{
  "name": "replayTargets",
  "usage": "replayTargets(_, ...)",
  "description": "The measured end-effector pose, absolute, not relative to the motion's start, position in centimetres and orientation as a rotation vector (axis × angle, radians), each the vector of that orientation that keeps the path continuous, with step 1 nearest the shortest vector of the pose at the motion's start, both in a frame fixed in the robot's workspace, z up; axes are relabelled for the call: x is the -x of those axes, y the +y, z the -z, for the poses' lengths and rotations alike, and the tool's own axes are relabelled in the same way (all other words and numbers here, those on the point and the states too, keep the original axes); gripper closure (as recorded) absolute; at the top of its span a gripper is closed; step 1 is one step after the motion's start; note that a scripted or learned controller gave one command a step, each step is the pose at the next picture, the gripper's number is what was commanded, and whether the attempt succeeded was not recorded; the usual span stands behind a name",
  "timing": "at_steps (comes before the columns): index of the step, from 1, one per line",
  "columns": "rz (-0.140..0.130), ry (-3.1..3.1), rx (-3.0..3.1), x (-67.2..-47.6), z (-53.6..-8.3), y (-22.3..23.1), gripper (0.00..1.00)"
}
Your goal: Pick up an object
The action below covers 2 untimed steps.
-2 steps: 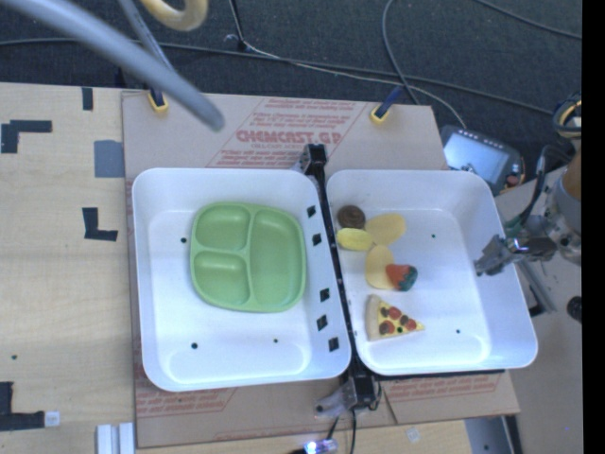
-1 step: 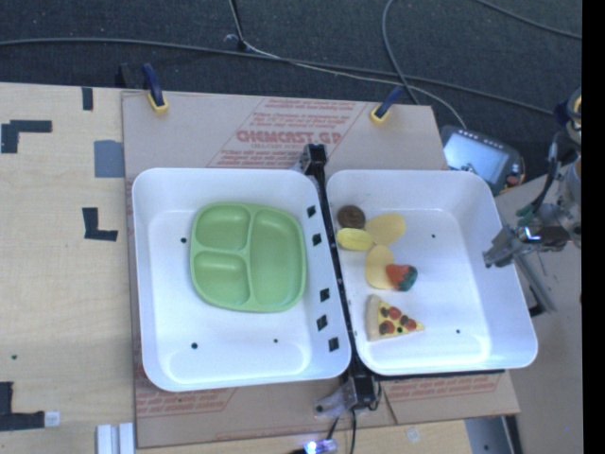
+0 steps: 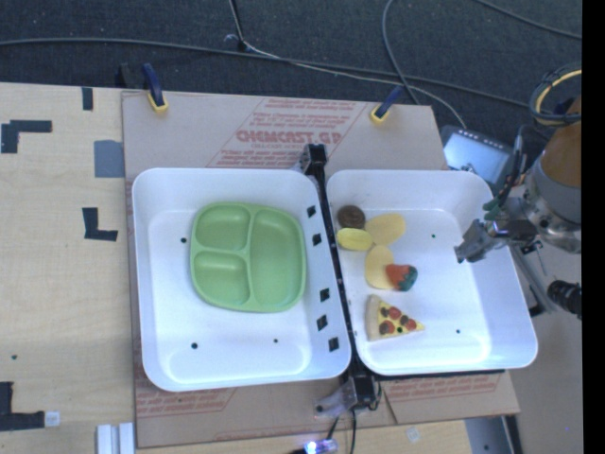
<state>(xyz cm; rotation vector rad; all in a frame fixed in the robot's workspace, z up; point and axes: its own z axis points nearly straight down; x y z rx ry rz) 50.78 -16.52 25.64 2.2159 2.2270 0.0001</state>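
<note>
Several toy foods lie in the right bin [image 3: 473, 348]: a brown round piece [image 3: 352, 217], a yellow banana-like piece [image 3: 355, 240], a yellow chip [image 3: 387, 227], another pale yellow piece [image 3: 379, 266] with a red strawberry [image 3: 403, 277] on it, and a pizza slice [image 3: 391, 319] near the front. My gripper [image 3: 475, 245] hangs over the right side of that bin, well right of the foods, with nothing visible in it. Its fingers are too small and dark to read.
The left bin [image 3: 161, 348] holds a green divided plate [image 3: 250, 257]. A black divider [image 3: 328, 272] runs between the bins. Blue and yellow clamps [image 3: 154, 91] [image 3: 385, 108] grip the cardboard at the back. Cables cross the dark floor behind.
</note>
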Motion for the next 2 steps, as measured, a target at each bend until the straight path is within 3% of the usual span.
replayTargets(2,0.0,2.231,-2.214,-52.7,-23.9,-4.0,1.0)
